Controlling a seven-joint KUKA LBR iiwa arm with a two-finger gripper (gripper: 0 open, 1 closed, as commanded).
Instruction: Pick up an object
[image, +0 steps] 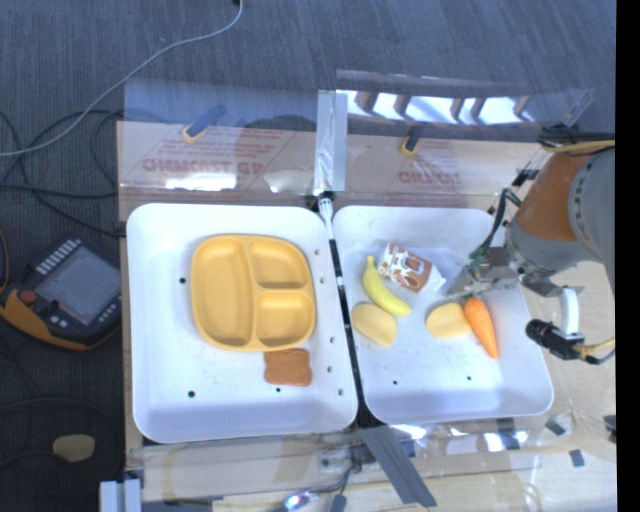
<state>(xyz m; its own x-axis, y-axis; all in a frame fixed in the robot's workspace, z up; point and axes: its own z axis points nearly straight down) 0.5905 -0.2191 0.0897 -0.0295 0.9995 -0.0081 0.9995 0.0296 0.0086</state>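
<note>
Left bin (150, 330) holds a yellow divided tray (252, 291) with a brown toast-like piece (288, 367) touching the tray's lower edge. Right bin (520, 395), just beside the left bin, holds the loose items: a banana (383, 289) nearest the left bin, a pale yellow potato-like piece (374, 323) just below the banana, a small printed snack packet (405, 268) just above-right of the banana, then a second pale yellow lump (448, 320) with a carrot (481, 325) touching its right side.

Gripper (474, 279) is low at the carrot's top end, arm (560, 215) coming in from past the right bin's far rim. Nothing looks lifted; every item appears to rest on the bin floor, so the pick is not yet done. Likely target is the carrot or the lump beside it, a guess only.

Fingers are small, dark and blurred against the carrot top, so cannot tell if they are spread or closed, or touching anything. Arm's upper part is cut off at the view's edge.
</note>
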